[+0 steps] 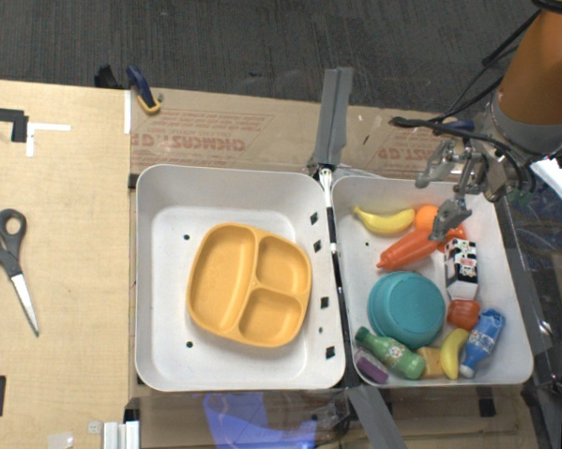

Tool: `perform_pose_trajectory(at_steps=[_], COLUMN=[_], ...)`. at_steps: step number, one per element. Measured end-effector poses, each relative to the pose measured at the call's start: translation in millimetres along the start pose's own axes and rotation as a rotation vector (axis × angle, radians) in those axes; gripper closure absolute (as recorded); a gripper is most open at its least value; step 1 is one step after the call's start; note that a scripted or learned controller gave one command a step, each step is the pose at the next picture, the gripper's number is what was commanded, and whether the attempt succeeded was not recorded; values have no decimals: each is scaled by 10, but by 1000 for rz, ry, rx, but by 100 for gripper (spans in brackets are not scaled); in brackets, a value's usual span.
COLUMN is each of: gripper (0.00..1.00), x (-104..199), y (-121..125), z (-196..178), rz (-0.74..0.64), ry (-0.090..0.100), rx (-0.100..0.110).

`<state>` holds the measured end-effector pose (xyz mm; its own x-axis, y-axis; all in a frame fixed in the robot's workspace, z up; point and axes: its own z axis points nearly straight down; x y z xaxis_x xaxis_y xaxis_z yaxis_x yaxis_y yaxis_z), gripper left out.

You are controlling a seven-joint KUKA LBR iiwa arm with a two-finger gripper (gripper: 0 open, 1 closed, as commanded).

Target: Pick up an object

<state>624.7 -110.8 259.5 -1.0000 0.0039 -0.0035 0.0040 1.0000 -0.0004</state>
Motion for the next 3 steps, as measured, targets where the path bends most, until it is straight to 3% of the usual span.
perform_pose_trajectory(at_steps=[1,2,3], gripper=[0,0,100], x=[-229,-162,-179], y=[-357,-515,-505], z=[1447,1651,1542], rz=[108,201,197], ry=[0,-2,-7], rx=[0,0,1])
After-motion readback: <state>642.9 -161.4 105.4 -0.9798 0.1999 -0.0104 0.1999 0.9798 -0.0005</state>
